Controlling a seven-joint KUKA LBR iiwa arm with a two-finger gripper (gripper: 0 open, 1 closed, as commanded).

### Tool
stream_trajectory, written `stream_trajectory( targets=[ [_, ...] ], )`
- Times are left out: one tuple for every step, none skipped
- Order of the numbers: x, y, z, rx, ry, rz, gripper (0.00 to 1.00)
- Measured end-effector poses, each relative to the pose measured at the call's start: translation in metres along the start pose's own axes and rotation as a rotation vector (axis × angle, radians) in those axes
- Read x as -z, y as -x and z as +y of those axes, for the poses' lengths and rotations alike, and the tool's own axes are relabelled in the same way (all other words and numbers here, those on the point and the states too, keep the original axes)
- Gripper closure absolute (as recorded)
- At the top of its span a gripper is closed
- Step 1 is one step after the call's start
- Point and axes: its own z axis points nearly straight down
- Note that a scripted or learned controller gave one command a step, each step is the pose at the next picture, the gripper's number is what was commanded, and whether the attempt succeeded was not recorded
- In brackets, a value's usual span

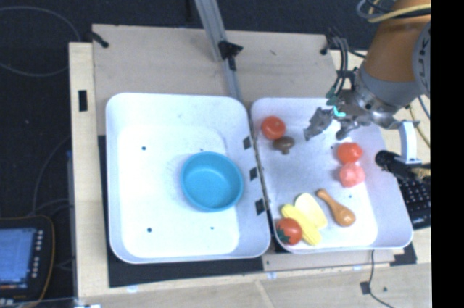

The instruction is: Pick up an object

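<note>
Lying in the right bin (384,230), right of the frame's centre, are the loose objects on offer: a red tomato-like ball (273,127) near the bin's upper left corner with a small brown piece (284,145) just below and right of it, a red ball (349,152) and a pink one (351,175) close together toward the right side, a brown pear-shaped piece (336,207) lower down, and a yellow piece (307,219) touching a small red ball (288,230) at the lower left corner. The gripper (330,126) hangs over the bin's upper middle, between the tomato-like ball and the red ball, its two fingers spread apart with nothing between them. The grey arm with its orange band (397,31) fills the upper right. The left bin (130,227) holds a blue bowl (211,180) near its centre.
</note>
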Motion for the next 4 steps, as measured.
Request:
stream_trajectory(
  targets=[
    [0.004,0.0,0.002,0.001,0.007,-0.001,0.0],
    [-0.049,0.01,0.008,-0.005,0.002,-0.004,0.0],
    [-0.096,0.003,0.009,-0.004,0.003,-0.003,0.0],
    [-0.125,0.005,0.009,-0.011,0.002,-0.003,0.0]
  ],
)
